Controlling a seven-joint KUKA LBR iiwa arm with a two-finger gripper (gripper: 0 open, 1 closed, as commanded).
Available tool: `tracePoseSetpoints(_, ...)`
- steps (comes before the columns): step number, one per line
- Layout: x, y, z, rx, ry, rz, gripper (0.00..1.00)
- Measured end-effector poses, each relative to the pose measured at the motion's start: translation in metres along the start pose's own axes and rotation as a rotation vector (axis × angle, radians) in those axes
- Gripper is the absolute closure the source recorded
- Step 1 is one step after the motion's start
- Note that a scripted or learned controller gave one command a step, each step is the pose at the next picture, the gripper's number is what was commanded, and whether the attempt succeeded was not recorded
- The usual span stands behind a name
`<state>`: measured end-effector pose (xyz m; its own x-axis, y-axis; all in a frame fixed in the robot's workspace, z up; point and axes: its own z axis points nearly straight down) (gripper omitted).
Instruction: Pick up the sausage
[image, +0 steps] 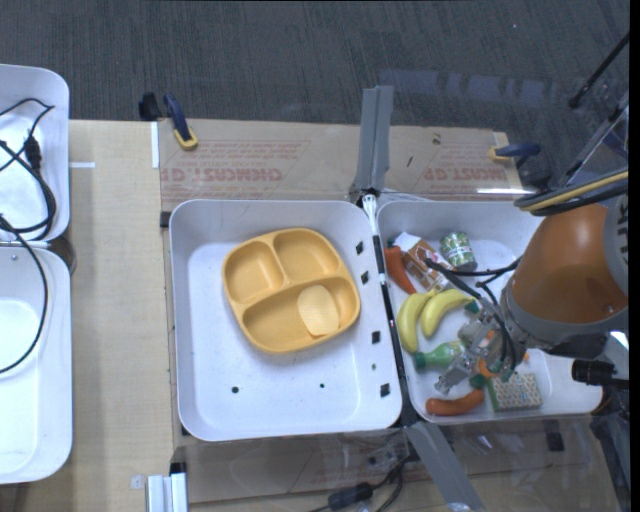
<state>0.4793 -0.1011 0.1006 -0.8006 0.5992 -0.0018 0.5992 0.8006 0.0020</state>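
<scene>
Low over the right bin (560, 405), the claw (470, 365) hangs with fingers parted, gripping nothing. Its target sausage (455, 404) lies just at six o'clock, long axis running nine to three, near the bin's front wall beside a sponge (517, 392).

I see two white bins side by side. In the left bin (200, 390) lies a yellow divided plate (290, 288), and a pale oval piece (320, 309) sits in its lower right compartment. In the right bin (500, 212) two bananas (428, 314) lie together near the middle, a green can (458, 249) is above them, and a green bottle (437, 355) is just below. A speckled sponge (517, 393) rests near the front wall.
</scene>
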Motion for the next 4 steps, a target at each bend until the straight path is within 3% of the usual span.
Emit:
tracePoseSetpoints(1,-0.030,-0.009,0.009,0.000,0.001,-0.434,0.00)
tracePoseSetpoints(2,-0.004,-0.002,0.006,-0.002,-0.010,-0.488,0.00)
tracePoseSetpoints(3,-0.062,0.045,0.009,0.000,-0.001,-0.267,0.00)
tracePoseSetpoints(4,-0.126,0.044,0.009,0.001,0.001,-0.079,0.00)
